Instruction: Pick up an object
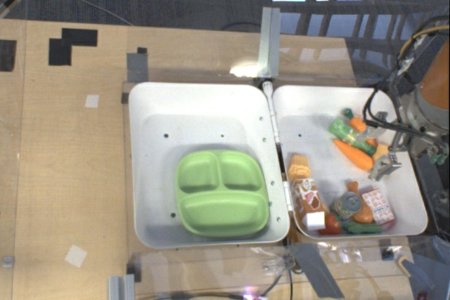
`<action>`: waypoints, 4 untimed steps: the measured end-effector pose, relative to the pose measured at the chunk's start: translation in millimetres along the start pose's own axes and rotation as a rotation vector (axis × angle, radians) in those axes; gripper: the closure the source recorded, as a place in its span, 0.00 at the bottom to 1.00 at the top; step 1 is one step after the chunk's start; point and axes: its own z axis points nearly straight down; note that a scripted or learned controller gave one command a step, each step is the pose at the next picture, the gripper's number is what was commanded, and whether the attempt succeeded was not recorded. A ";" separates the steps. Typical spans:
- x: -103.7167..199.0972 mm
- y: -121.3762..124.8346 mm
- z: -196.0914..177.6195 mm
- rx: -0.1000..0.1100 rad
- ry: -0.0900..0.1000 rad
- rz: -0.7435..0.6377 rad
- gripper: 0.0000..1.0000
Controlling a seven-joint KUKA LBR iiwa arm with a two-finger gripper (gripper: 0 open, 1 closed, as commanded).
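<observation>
One gripper [387, 166] beside carrot [354, 155]

Arm [430, 91] cut off by the frame's right edge at mid-height. Toy items clustered at the lower right of the right bin [415, 221] overlap, too small to identify. Claw [387, 165] fingers indistinct.

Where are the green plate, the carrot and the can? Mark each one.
green plate [222, 193], camera view, on the ridge between its compartments.
carrot [354, 154], camera view, on the middle of its orange body.
can [347, 206], camera view, on its round grey top.
</observation>
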 end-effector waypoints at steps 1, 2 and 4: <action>5.1 1.4 82.9 0.004 -0.018 -0.101 0.00; 19.5 25.1 95.8 0.006 -0.015 -0.073 0.00; -68.1 35.9 84.5 0.003 -0.023 0.001 1.00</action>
